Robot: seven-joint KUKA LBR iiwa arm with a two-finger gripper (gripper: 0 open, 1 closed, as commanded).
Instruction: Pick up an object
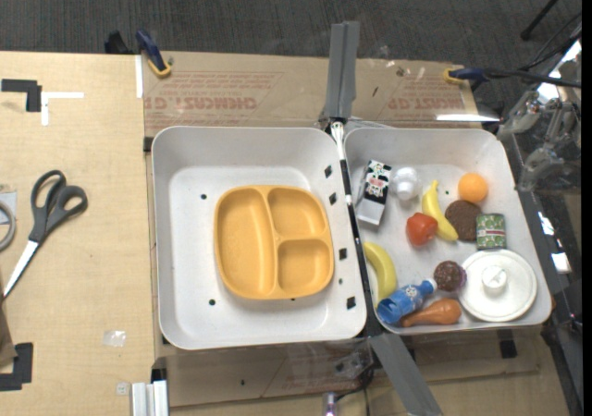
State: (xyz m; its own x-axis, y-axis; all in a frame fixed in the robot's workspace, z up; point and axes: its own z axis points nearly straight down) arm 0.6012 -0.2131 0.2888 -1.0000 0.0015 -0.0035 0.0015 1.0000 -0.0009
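The right bin (504, 148) holds several small items. A black-and-white carton (374, 190) lies at its left, beside a small white ball (405, 185). An orange (473, 187), a small banana (437, 209), a red tomato (421, 228), a brown round piece (462, 218) and a green can (490, 231) sit in the middle. Along the front lie a larger banana (380, 268), a blue bottle (404, 301), a brown drumstick (433, 313), a dark ball (450, 275) and a white round lid (499, 284). The left bin (176, 220) carries a yellow divided plate (273, 241).
Scissors (46, 211) lie on the wooden bench at the left. A grey bar (342, 72) runs back from the seam between the bins. Blue clamps (153, 52) pin the cardboard behind. Metal hardware and cables (546, 118) crowd the right edge.
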